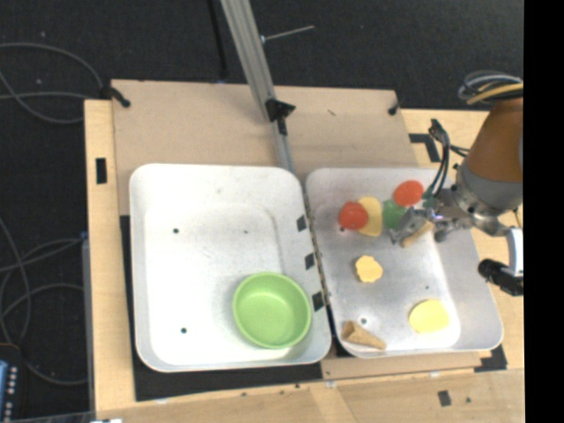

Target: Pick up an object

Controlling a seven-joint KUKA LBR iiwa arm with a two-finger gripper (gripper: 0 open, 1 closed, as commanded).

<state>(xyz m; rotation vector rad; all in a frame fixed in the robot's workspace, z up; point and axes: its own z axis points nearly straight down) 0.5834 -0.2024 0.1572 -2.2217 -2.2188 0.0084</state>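
One fixed overhead view — slanted, seemingly mid-distance — over both bins (220, 183) on bench (211, 122).

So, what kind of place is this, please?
Probably a robot test bench in a lab: two white bins on a board, toy-like pieces such as a green bowl, and loose cables on dark floor.

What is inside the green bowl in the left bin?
The green bowl sits in the left bin, and nothing can be seen inside it except its own green bottom. Its near inner wall is hidden by the rim, and whatever lies beneath it is covered.
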